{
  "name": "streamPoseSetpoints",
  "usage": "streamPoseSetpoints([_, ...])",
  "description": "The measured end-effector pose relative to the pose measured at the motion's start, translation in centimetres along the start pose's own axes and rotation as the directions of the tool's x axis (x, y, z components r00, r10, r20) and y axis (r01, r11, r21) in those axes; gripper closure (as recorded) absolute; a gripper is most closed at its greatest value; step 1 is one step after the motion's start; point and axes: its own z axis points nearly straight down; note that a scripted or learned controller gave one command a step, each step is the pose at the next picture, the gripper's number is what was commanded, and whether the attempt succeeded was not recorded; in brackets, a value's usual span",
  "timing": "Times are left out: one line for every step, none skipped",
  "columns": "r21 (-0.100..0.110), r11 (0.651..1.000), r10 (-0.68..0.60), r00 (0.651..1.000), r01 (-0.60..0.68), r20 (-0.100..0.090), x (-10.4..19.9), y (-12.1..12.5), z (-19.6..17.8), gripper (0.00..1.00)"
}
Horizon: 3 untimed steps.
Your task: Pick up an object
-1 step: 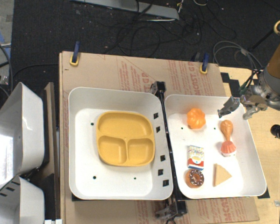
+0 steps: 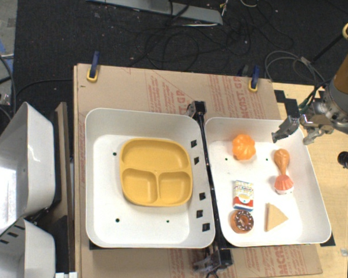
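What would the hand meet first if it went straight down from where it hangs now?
Probably the drumstick toy. The hand hangs open over the far edge of the right bin, fingers pointing down toward that side. From this slanted view the depth is unclear; it could instead land on bare bin floor just beyond the drumstick.

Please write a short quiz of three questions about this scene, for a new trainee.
1. True or false: the yellow divided plate lies in the right bin.
2. Which item lies nearest the gripper? A) doughnut B) toy drumstick C) cheese wedge
3. Fill in: the orange toy fruit lies in the ___ bin.

Key: 1 false, it lies in the left bin; 2 B; 3 right.
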Motion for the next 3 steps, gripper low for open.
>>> streamPoseSetpoints([0.005,1.000,0.001,1.000,-0.001,-0.002,0.3,0.2,6.4,0.00])
streamPoseSetpoints([0.003,1.000,0.002,1.000,-0.002,-0.001,0.4,-0.3,10.8,0.00])
streamPoseSetpoints([0.002,1.000,0.002,1.000,-0.002,-0.001,0.5,-0.3,16.0,0.00])
